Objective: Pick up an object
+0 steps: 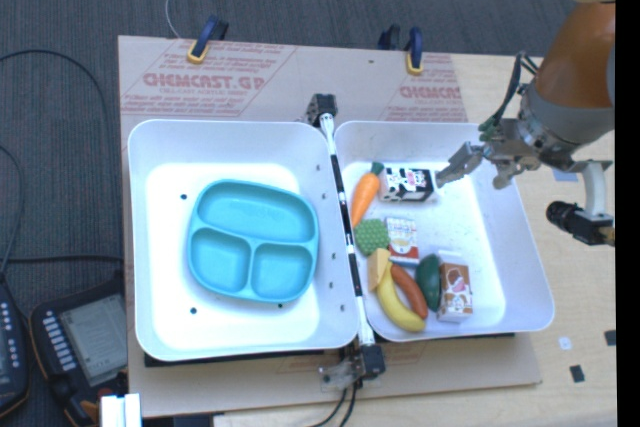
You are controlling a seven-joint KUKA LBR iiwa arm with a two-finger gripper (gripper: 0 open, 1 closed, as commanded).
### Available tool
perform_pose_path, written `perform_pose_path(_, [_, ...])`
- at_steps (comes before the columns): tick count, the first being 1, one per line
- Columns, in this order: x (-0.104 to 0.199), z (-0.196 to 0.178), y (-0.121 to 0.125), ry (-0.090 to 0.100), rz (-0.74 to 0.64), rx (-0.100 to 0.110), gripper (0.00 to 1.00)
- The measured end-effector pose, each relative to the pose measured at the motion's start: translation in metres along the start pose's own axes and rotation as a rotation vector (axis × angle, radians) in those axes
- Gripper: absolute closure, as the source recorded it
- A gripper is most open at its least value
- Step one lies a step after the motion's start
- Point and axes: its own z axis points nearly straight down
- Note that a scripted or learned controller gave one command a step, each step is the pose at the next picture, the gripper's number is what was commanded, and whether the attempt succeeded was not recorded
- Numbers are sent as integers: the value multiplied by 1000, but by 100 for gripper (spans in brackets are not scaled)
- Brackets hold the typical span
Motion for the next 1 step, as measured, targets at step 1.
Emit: perform_pose_path(1, [33,139,-11,0,1,-1,0])
